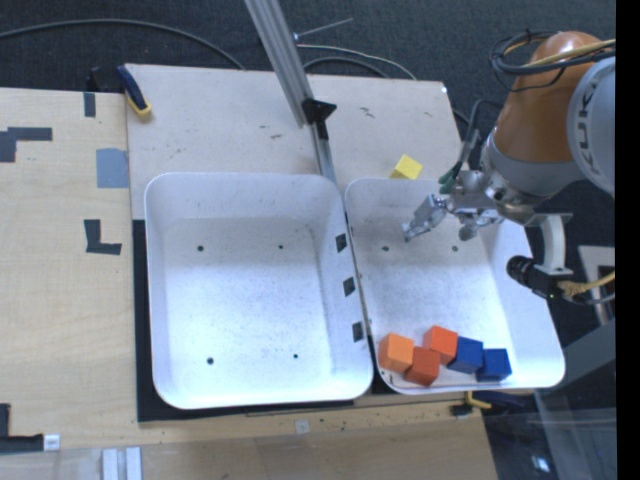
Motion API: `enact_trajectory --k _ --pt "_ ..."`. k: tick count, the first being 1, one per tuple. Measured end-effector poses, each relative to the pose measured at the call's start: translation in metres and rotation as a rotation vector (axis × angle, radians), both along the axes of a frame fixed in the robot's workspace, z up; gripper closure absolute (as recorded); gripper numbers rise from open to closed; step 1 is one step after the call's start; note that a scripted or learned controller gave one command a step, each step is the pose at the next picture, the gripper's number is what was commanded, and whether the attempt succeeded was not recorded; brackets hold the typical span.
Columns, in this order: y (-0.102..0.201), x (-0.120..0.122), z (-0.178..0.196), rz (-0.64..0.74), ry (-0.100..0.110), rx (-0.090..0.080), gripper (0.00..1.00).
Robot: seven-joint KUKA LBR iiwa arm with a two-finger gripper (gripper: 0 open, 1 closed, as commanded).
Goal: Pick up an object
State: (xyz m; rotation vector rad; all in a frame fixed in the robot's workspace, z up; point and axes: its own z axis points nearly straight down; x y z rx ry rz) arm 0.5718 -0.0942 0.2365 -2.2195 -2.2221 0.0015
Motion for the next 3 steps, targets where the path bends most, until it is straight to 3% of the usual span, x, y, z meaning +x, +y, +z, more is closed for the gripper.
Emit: enact_trajectory --k 1,2,3 --pt "-0.091 -0.014 -0.075 -0.008 0.007 -0.003 0.00" --pt "-0.104 0.035 0.004 0.002 -0.010 -0.004 0.00" --pt "-0.090 0.064 -0.098 0.001 0.007 0.001 0.00"
